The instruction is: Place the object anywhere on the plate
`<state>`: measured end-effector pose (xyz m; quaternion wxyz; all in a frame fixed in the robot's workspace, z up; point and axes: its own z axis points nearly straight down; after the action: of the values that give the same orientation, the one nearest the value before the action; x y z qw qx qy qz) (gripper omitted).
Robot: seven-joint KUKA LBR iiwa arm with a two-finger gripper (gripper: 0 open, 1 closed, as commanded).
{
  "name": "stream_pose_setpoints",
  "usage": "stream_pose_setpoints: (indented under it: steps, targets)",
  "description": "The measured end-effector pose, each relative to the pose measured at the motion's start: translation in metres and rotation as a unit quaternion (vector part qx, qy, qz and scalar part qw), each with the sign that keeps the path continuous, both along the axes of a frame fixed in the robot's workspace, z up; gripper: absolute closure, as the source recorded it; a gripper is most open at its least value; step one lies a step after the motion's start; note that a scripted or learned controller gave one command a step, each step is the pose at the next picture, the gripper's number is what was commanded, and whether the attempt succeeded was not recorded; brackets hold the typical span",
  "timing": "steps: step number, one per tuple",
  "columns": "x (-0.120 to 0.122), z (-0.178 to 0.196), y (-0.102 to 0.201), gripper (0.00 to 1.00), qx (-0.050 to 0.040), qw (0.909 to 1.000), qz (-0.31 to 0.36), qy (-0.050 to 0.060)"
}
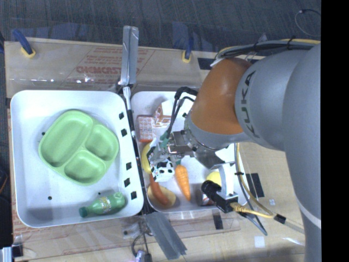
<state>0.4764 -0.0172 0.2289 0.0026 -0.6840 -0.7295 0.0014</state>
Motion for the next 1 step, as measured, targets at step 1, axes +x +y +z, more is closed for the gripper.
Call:
stream_pose_setpoints:
  steps: [1]
  targets:
    - [0.0384,-0.0387,0.0825,1.0,-0.0006,0.9976,0.07,-0.001]
